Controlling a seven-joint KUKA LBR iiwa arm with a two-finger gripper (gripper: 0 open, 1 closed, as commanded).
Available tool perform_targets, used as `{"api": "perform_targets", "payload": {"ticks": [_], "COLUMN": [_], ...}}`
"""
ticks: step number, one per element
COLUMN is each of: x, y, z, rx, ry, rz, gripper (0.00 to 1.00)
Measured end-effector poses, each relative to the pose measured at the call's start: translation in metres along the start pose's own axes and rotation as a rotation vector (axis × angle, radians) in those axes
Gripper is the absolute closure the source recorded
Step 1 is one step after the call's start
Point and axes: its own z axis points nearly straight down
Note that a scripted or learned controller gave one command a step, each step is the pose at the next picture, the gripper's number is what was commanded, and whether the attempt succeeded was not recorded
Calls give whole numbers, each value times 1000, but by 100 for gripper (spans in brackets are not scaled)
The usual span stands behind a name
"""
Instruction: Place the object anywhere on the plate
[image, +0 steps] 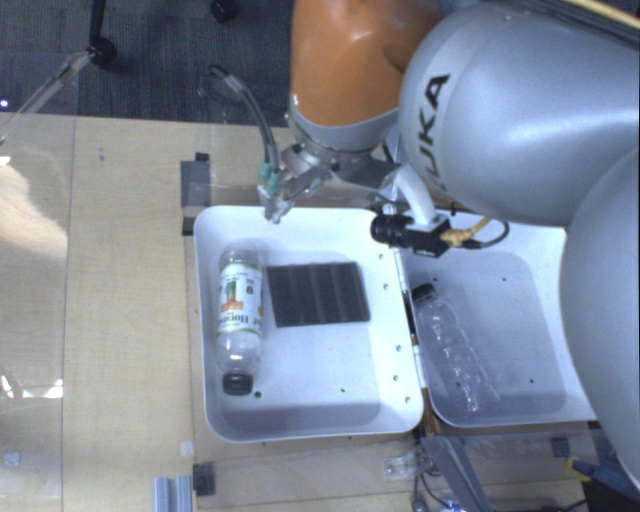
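Glossy grey arm (520, 110), clear ribbed bottle (239, 320) — flat dark ridged plate (317, 294)

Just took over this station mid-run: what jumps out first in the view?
The big grey arm with its orange band fills the upper right, its gripper hanging over the left bin's far rim. In that bin, a labelled bottle lies beside a dark ribbed plate. A clear bottle lies in the right bin.

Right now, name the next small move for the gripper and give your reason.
Probably lower toward the labelled bottle in the left bin. The gripper hangs at that bin's far rim, apart from the bottle, which lies beside the dark ridged plate, not on it. A clear bottle lies in the right bin.
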Motion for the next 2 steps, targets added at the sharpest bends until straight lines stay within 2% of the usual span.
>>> {"api": "perform_targets", "payload": {"ticks": [1,2], "x": [-49,-49], "y": [20,20], "z": [3,3], "rx": [7,8], "ry": [-1,-1], "rz": [543,542], "gripper": [100,0]}}
